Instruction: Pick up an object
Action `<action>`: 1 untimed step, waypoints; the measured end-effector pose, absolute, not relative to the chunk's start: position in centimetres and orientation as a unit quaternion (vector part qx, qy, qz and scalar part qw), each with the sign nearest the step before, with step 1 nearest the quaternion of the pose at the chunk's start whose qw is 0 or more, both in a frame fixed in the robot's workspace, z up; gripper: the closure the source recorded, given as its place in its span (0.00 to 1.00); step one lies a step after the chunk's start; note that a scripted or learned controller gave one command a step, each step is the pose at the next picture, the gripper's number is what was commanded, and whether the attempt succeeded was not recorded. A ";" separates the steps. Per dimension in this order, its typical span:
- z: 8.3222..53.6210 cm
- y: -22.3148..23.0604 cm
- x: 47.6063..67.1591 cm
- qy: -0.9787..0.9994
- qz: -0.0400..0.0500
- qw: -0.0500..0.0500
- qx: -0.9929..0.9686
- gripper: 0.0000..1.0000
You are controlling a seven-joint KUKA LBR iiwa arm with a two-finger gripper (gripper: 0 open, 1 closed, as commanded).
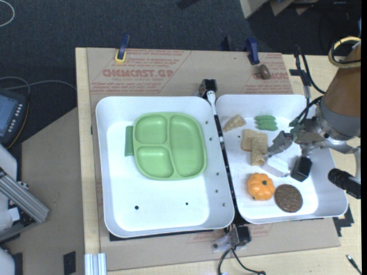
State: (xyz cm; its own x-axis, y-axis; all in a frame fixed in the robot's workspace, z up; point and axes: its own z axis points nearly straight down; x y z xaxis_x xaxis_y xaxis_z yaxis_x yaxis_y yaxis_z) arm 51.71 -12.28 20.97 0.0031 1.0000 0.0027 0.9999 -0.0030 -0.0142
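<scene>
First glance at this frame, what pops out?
The green divided plate dominates the left bin, sitting near its centre. In the right bin, a cluster of small items draws the eye: an orange pumpkin beside a brown round cookie near the front, tan bread pieces and a small green item further back. The gripper reaches in from the right, low over the bread pieces.

Arm [344,96] from right, claw [282,144] low, angled left.

Single fixed camera, high above bench [86,153], slanting down, both bins [114,211] framed
</scene>
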 end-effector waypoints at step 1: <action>21.6 -12.3 52.0 -0.707 0.000 0.000 -0.707 0.00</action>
State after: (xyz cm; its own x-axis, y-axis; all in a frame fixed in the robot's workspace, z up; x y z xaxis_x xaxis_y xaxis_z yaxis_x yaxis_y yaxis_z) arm 52.00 -12.26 21.63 -0.0001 1.0000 0.0007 1.0000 0.0001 -0.0006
